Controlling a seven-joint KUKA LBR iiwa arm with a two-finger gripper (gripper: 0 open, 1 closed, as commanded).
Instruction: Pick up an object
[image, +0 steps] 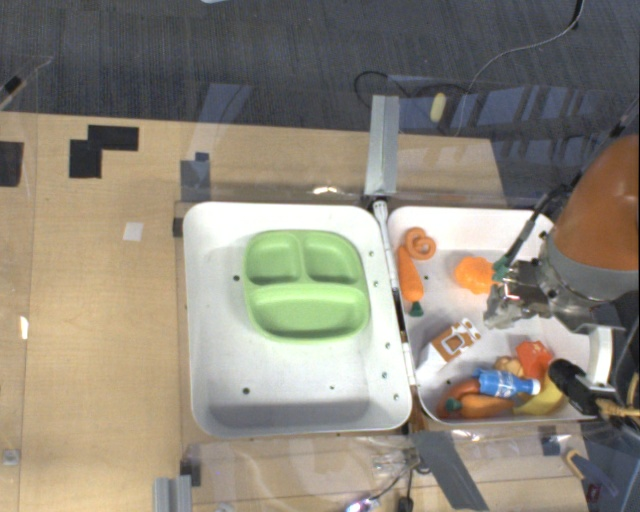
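Leftmost, a green divided plate (305, 284) lies in the left bin (215, 380). At the right bin's (430, 395) nine o'clock lies an orange carrot toy (410, 275); an orange lump (473, 273), perhaps fruit, sits beside the gripper (503, 300), whose finger state I cannot tell.

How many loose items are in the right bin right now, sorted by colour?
Orange: 4 - ring, carrot-shaped stick, rounded lump, long piece at the front wall
Brown and white: 1 - flat cookie-like piece
Red-orange: 1 - pepper-like piece
Blue: 1 - small bottle
Yellow: 1 - banana-like piece
Total: 8
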